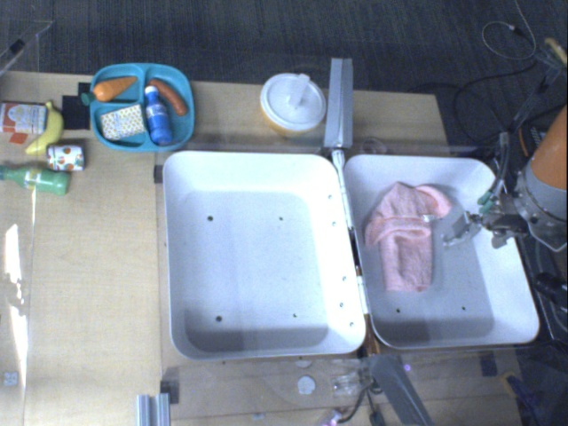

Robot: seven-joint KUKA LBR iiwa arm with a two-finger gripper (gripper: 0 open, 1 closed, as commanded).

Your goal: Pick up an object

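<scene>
Gripper: the gripper (454, 229) hangs over the right bin just beside the pink towel's right edge; I cannot tell from this slant how it is set, and nothing shows in its grasp.
Arm: the grey arm (532, 204) comes in from the right edge, over the right bin's rim.
Bench: a pale wooden bench (89, 282) bears both bins and the clutter at its far left.
Left bin: a shallow white bin (257, 256), touching the right bin along a shared seam.
Right bin: a shallow white bin (461, 318) with the towel lying in its left half.
Pink towel: a crumpled pink towel (406, 235) lies on the bin floor, near the divider, apart from the bin's right wall.
Blue tray: a divided blue tray (182, 105) behind the left bin holds a toy carrot (115, 88), a hot dog (170, 98) and a blue bottle (157, 118).
Lidded cup: a white-lidded yellow tub (292, 102) stands behind the bins.
Small items: a banana (49, 128), a small can (66, 157) and a green bottle (35, 179) lie at the far left.
</scene>
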